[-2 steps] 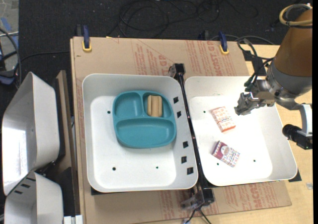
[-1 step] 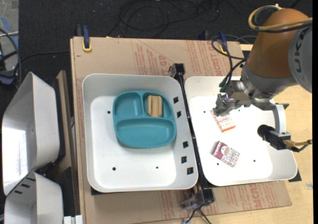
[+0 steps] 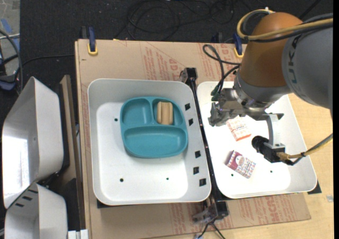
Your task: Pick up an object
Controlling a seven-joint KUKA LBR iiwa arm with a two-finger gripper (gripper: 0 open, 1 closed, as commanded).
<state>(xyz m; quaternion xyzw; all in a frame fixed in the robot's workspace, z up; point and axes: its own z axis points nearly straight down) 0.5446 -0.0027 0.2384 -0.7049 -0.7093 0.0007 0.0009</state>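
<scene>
In the right bin lie a small white and orange packet and a dark red patterned packet nearer the front. My gripper hangs over the bin's left part, just left of the white and orange packet; nothing shows between its fingers. The grey arm with its orange band covers the back of that bin. In the left bin sits a teal divided plate with a tan wooden block in its upper right compartment.
A black camera piece with a cable hangs off the wrist over the right bin. Black clips line the divider between the bins. Grey boxes stand left of the bench. Cables lie on the dark floor behind.
</scene>
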